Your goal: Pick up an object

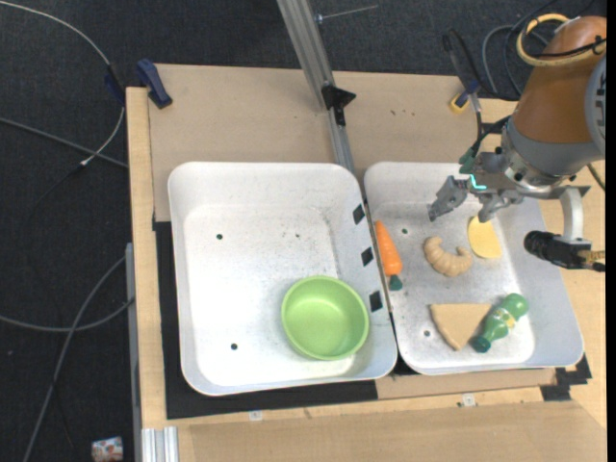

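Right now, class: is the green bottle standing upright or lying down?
Lying down: the green bottle rests on its side in the right bin.

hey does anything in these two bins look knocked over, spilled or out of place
Only mildly: the green bottle lies on its side in the right bin, leaning against the tan wedge. The green bowl sits upright in the left bin. Nothing spilled.
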